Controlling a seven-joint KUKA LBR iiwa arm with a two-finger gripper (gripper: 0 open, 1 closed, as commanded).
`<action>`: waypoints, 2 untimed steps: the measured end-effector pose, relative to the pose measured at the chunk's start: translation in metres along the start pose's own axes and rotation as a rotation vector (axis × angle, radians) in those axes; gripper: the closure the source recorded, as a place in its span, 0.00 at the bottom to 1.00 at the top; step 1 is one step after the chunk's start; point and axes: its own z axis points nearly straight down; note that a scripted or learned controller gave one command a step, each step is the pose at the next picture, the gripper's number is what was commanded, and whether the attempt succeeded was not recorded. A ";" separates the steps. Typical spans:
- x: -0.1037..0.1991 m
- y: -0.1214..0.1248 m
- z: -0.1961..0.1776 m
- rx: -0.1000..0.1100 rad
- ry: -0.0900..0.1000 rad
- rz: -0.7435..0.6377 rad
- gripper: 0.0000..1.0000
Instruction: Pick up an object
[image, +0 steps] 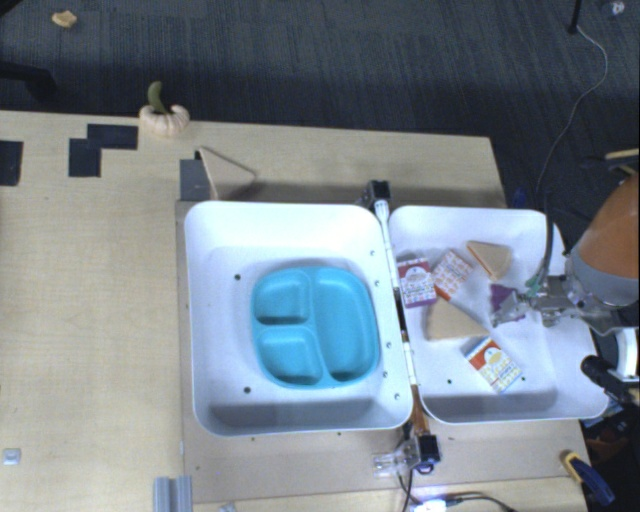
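Observation:
The right bin (570, 395) holds several small items. A tan wedge (488, 258) lies at the back and a larger tan wedge (450, 322) sits in the middle. Two printed packets (417, 282) (452, 272) lie near the divider, and a red and white packet (494, 364) lies toward the front. A small purple piece (500, 296) sits right at the tip of my gripper (518, 306). The gripper hangs low over the bin's middle right, reaching in from the right under the orange band (612, 240). I cannot tell whether the purple piece is touched.
The left bin (215, 300) holds a blue divided tray (315, 325). A black clamp (377, 192) sits at the back of the ridge between the bins. On the bench's far edge lies a small beige gourd (162, 118). Cables run along the front (420, 455).

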 end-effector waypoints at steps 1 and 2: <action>0.001 0.002 -0.011 -0.004 0.000 -0.002 1.00; 0.001 0.002 -0.011 -0.004 0.000 -0.002 0.00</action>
